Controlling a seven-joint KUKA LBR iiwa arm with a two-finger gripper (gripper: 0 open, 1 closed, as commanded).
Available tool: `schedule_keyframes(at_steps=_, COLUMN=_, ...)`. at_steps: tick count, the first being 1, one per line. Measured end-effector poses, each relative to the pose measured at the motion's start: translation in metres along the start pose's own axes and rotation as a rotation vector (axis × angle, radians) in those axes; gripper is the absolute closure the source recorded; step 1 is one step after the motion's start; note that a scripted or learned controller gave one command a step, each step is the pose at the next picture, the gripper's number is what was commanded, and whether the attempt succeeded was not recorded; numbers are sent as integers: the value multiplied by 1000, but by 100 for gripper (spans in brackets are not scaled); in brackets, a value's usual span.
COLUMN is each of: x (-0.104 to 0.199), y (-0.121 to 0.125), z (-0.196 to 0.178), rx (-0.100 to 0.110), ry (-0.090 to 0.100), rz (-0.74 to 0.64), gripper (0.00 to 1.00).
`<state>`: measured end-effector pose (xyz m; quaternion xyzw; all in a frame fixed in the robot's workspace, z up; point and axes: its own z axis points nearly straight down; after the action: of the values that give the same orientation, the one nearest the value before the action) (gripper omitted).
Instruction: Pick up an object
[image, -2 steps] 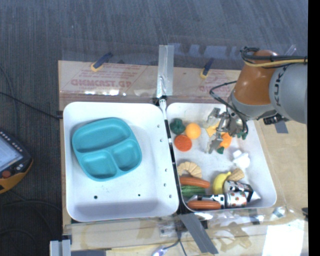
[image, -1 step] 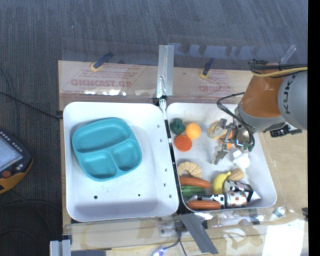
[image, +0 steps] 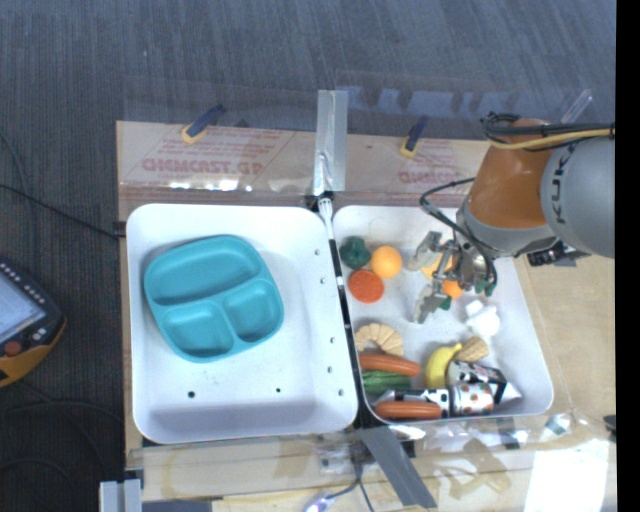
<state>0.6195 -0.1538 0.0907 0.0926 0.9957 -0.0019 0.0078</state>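
My gripper (image: 432, 274) hangs over the upper middle of the right bin (image: 535, 350), its fingers pointing left and spread open. A small orange piece (image: 452, 289) lies close by the finger bases; I cannot tell whether it touches them. Left of the fingertips sit an orange ball (image: 387, 261), a red-orange tomato (image: 366, 287) and a dark green piece (image: 353, 250). Lower in the bin lie a bread piece (image: 378, 337), a carrot (image: 390, 364), a green vegetable (image: 385, 381), a red sausage (image: 408, 409) and a yellow banana (image: 440, 363).
A white lump (image: 483, 322) and a black, white and red toy (image: 472, 390) lie at the bin's right and lower side. The left bin (image: 180, 400) holds a blue divided tray (image: 212, 295). A metal divider (image: 330, 150) stands between the bins at the back.
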Motion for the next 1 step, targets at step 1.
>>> schedule_keyframes(at_steps=1, x=-2, y=0, z=-12, rx=1, ry=-7, rz=-1, gripper=100)
